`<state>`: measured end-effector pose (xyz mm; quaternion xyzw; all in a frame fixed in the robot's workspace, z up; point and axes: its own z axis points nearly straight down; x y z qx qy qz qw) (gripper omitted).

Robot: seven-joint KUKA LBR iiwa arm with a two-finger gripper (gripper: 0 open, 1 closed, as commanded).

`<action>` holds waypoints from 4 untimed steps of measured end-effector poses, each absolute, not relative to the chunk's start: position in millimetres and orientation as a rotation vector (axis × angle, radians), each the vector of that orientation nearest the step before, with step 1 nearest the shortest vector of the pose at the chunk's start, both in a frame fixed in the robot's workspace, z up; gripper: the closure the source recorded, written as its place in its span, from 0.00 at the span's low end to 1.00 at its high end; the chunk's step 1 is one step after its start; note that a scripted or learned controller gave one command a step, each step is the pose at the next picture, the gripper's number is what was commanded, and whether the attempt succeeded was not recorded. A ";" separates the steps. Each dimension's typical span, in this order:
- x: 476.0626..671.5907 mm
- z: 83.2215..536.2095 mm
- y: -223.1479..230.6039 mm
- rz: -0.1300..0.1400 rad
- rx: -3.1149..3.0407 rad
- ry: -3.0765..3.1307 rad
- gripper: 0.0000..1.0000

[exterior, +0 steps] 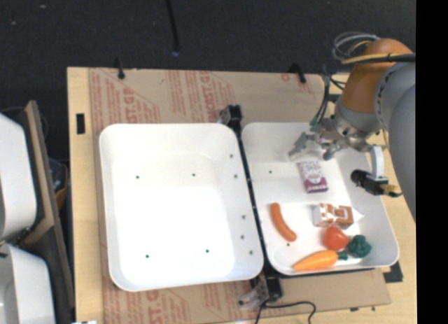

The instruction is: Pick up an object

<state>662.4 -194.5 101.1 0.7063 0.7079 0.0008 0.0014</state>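
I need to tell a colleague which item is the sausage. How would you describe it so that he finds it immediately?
Look in the right bin, the one that holds the small items. The sausage lies alone near its left wall, below the purple packet. It is plain reddish-orange and rounded at both ends, unlike the pointed carrot.

My two-finger gripper (pixel 316 145) hangs over the far part of the shallow white right bin (pixel 280 263) — the shallow white left bin (pixel 126 245) lies beside it. Just nearer than my gripper lies a small purple-and-white packet (pixel 312 175); nearer still a red-and-white wrapped snack (pixel 333 214), an orange sausage-shaped toy (pixel 283 222) to its left. Along the near wall — a plastic carrot (pixel 316 260), a red plastic tomato (pixel 336 238) and a green plastic vegetable (pixel 360 246).
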 end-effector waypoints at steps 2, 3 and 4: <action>608.2 111.8 -188.4 0.003 2.222 2.219 1.00; 608.3 122.1 -189.2 0.003 2.223 2.216 1.00; 596.8 218.4 -208.1 0.006 2.206 2.226 1.00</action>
